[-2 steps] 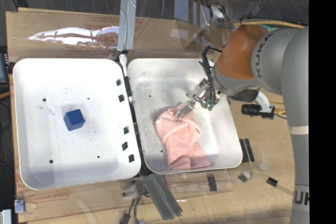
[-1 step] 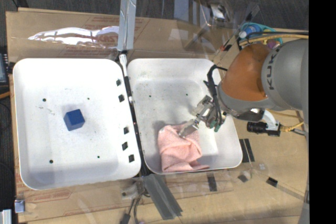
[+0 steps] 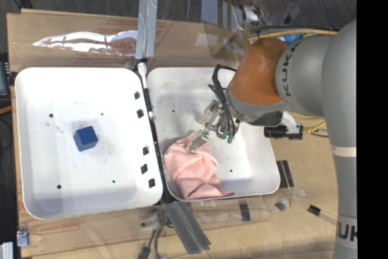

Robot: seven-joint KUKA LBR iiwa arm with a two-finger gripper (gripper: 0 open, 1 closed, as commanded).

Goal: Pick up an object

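Arm (image 3: pixel 303 79): reached in from 3 o'clock over the right bin (image 3: pixel 257 176) | Tool (image 3: pixel 205 135): hung at the pink cloth's (image 3: pixel 193 168) 12 o'clock edge, grip state I could not tell | Cloth: bunched at the right bin's 7 o'clock corner | Blue cube (image 3: pixel 85 137): middle of the left bin (image 3: pixel 36 88)
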